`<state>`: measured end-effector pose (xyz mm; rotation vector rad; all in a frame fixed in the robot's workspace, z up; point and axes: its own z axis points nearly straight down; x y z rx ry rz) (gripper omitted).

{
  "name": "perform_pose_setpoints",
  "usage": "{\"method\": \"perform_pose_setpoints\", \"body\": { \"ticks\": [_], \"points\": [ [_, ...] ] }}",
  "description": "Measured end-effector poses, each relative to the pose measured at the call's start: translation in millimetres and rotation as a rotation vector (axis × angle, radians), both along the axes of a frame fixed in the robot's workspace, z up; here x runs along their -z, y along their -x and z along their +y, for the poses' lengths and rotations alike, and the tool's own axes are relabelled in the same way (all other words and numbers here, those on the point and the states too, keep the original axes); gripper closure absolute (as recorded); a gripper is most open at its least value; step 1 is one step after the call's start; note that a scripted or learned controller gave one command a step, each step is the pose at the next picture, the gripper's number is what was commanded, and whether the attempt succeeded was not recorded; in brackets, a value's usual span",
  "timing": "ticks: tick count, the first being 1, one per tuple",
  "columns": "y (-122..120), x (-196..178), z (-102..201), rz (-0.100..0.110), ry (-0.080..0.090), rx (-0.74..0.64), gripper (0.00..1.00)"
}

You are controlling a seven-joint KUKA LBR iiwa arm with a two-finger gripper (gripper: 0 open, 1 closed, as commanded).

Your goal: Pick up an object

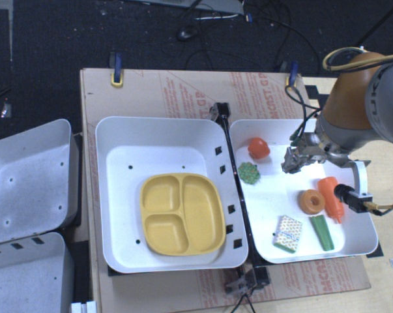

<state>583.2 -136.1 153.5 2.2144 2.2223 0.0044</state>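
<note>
The right bin (pixel 274 253) holds a red tomato (pixel 259 148), a green broccoli floret (pixel 248 172), an orange ring (pixel 311 201), an orange carrot (pixel 331 197), a green cucumber piece (pixel 322 232) and a small patterned box (pixel 287 233). My gripper (pixel 292 162) hangs over the upper middle of this bin. It is right of the tomato and above the ring, and I see nothing held in it. The arm's orange band (pixel 352 96) rises behind it.
In the left bin (pixel 118 142) lies a yellow divided plate (pixel 182 213). A black divider (pixel 234 175) runs between the two bins. Spare white bins (pixel 27 175) lie off the bench at the left. Cables hang near the wrist.
</note>
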Motion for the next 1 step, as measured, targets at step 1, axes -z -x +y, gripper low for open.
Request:
{"method": "perform_pose_setpoints", "body": {
  "ticks": [1],
  "points": [
    [6.2,-60.2,2.3,0.0,0.0,0.001,1.0]
  ]
}}
